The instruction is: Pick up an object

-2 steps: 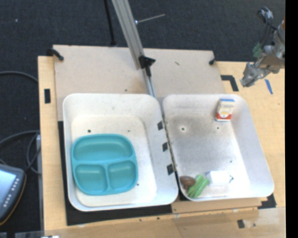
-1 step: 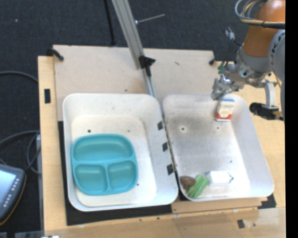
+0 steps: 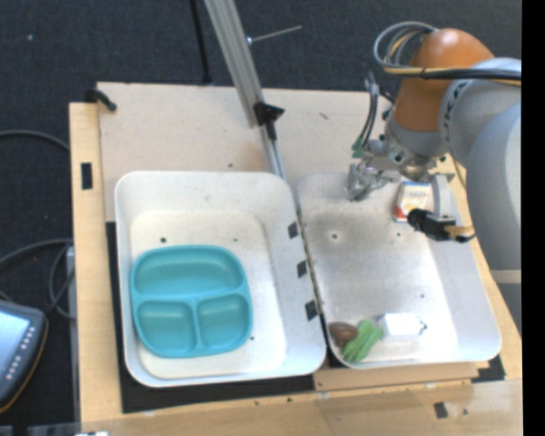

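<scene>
Three small objects lay bunched in the near corner of the right bin (image 3: 454, 334): a green piece (image 3: 367, 340), long and narrow, set at a slant; a brown lump (image 3: 343, 332), rounded and dark, touching its left end; and a white block (image 3: 401, 324), flat and pale against the bin floor, just beside the green piece on its right. Any of them could have served as the thing to pick up, and none had been lifted.

The gripper (image 3: 361, 184) hung over the far edge of the same bin, well apart from the cluster. How wide it stood could not be told at this angle and size, and nothing could be seen in its grasp. The arm (image 3: 433, 89), with its orange band, reached in from the right above it.

By the look of it, the task stood at its opening step, with the approach not yet made. The next move would seemingly call for a run down the bin toward the near corner, then a descent over one chosen object. The crowding there, and the bin wall close behind, looked likely to make a clean grip awkward.

The left bin (image 3: 200, 189) held a blue tray (image 3: 191, 300) with three compartments.
</scene>
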Robot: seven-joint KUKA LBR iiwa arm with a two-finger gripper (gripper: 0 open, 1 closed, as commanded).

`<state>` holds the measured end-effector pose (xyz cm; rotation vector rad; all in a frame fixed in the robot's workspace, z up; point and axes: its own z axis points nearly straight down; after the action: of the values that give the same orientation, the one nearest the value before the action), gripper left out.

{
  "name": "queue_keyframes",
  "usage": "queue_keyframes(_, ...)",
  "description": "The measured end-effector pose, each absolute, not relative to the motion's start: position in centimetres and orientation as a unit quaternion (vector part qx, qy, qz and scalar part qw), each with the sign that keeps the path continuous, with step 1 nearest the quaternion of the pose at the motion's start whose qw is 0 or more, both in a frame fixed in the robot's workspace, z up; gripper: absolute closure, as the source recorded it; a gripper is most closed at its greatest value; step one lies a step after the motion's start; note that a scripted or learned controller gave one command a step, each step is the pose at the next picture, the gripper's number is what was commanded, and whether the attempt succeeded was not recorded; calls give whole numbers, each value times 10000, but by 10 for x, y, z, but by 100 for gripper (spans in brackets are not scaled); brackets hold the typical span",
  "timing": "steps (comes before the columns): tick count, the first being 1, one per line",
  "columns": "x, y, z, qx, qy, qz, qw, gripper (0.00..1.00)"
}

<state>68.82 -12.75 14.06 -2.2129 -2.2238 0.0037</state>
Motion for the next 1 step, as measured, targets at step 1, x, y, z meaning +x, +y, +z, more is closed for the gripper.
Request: queue_keyframes(1,678,-96,179,-7054,-7088,-10,-5,100)
